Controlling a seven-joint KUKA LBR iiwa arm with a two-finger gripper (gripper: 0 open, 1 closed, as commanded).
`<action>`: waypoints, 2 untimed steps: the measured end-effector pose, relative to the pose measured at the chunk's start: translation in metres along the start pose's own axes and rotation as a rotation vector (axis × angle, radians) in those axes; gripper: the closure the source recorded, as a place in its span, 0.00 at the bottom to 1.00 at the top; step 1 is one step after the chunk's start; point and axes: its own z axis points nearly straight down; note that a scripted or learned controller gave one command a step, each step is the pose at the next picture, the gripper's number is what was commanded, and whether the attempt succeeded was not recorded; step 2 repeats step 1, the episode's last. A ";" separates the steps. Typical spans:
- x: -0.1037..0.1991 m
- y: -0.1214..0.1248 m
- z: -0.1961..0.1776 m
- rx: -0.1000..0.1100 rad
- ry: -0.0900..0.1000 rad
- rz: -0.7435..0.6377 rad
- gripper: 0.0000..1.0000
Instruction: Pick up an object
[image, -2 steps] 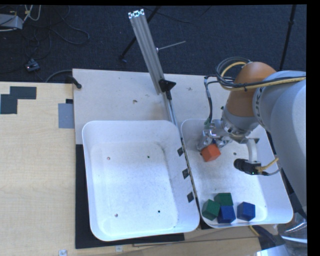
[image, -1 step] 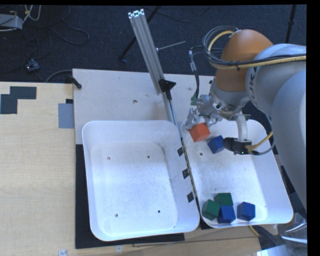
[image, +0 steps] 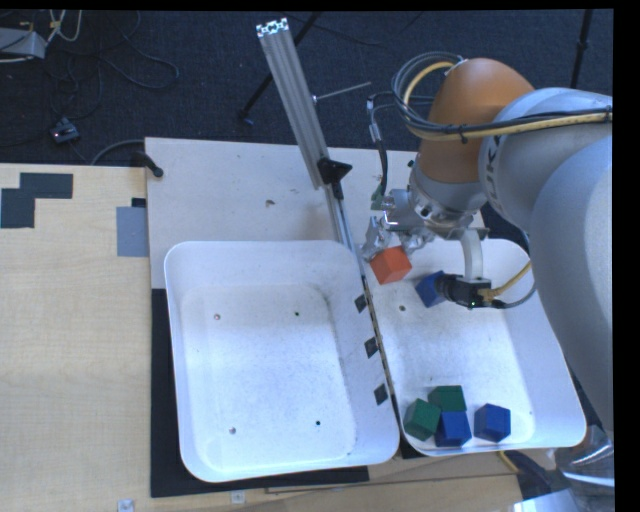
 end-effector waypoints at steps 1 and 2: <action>0.067 -0.005 -0.068 -0.006 0.001 -0.005 1.00; 0.067 -0.005 -0.068 -0.006 0.001 -0.005 1.00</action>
